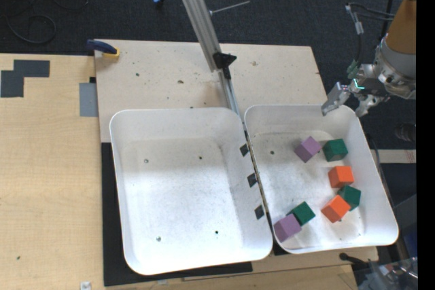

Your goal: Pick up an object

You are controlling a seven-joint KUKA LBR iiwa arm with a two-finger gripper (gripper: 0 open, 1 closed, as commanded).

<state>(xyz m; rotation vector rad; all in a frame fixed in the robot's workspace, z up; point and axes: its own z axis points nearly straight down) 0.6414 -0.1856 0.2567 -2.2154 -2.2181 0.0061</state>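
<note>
While I watch from far away, the jaws [346, 98] hang just above the far rim of the right bin [380, 214], and I cannot tell if they are spread apart or squeezed together. Inside that bin lie two purple blocks [308, 148], three green blocks [335, 149] and two orange blocks [340, 176]. Beside it sits the left bin [136, 146] on the desk [163, 71].

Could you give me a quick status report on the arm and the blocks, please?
Tool above far right corner of right bin, holding nothing. Seven blocks in that bin, nearest a green block and purple block. Nothing blocking.
</note>
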